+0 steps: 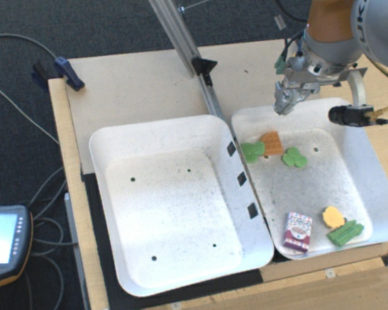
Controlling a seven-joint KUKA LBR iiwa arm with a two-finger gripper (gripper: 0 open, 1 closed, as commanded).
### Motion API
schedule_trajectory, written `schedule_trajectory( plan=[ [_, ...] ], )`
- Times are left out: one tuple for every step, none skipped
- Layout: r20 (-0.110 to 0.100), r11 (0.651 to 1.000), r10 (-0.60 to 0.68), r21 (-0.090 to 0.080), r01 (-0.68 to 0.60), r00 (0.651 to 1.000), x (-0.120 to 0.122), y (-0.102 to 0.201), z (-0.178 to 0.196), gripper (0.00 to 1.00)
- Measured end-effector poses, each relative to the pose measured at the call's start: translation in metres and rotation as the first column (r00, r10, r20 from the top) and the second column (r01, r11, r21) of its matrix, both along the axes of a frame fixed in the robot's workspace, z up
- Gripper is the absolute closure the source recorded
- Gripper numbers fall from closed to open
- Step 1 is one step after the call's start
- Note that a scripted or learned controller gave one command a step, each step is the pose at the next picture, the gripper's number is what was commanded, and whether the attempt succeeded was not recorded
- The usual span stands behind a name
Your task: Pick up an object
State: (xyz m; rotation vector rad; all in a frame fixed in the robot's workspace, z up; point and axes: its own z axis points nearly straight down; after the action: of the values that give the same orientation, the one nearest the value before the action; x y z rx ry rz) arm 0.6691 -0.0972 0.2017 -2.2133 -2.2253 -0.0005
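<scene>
The right bin [370, 183] holds several small objects. An orange block [272, 143] lies near its far wall between two green pieces [254, 151] [295, 158]. At the near edge sit a purple-and-white packet [298, 231], a yellow piece [333, 216] and a green ridged piece [345, 232]. My gripper [283, 104] hangs over the far rim of the right bin, above and just right of the orange block. Nothing shows between its fingertips, and their spacing is too small to judge.
The left bin [169, 204] sits beside the right one, with a divider of black clips [241, 178] between them. A slanted metal rail [181, 38] crosses the back of the bench. A black cable connector [349, 114] hangs by the right bin's far corner.
</scene>
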Motion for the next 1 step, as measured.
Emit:
schedule_trajectory(
  plan=[
    [-0.001, 1.0, 0.001, 0.0, -0.001, 1.0, 0.0009, 0.0549, -0.0018, 1.0]
  ],
)
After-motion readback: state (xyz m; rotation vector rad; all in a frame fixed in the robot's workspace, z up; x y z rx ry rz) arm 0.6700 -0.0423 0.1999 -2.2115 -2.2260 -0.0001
